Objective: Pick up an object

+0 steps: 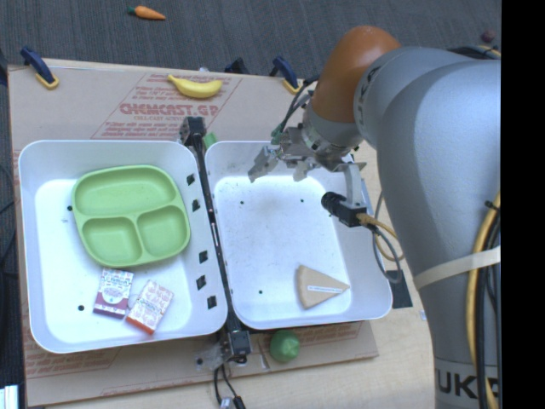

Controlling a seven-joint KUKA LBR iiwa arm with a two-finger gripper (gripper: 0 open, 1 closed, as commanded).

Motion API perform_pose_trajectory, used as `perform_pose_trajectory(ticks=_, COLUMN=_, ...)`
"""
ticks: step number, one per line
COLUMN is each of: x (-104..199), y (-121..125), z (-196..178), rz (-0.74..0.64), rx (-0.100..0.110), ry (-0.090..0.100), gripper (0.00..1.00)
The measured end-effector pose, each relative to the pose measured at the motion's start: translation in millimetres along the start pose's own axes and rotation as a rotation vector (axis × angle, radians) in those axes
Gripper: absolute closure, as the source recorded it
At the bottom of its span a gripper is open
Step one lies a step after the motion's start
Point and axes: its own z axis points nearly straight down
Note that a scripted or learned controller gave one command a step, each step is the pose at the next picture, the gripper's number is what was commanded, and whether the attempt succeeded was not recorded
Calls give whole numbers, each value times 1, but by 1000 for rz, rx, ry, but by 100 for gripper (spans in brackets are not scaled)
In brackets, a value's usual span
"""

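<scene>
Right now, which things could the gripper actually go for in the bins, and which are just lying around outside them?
In the bins, candidates for the pick:
- tan wedge, right bin
- green divided plate, left bin
- two small packets, left bin
The gripper hovers over the right bin's far edge.

Outside the bins, lying about:
- banana
- carrot
- green ball
- blue clamps

Gripper [277, 167] hangs over the right bin [255, 309] — apparently empty-handed — well apart from the wedge [318, 287].

Glossy white plastic bins [51, 331] on matt printed cardboard [128, 100]; matt green plastic divided tray [129, 211]; smooth grey arm shell [443, 143] with a satin orange band [349, 66]; dark, coarse carpet [255, 15] at frame top.
</scene>
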Motion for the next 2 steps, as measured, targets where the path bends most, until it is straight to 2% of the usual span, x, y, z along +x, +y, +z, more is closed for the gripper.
perform_pose_trajectory(ticks=1, x=-61, y=-7, z=28, rz=0, rx=-1, ry=2, gripper=0)
perform_pose_trajectory(ticks=2, x=-24, y=-8, z=10, rz=-2, rx=-2, ry=2, gripper=0)
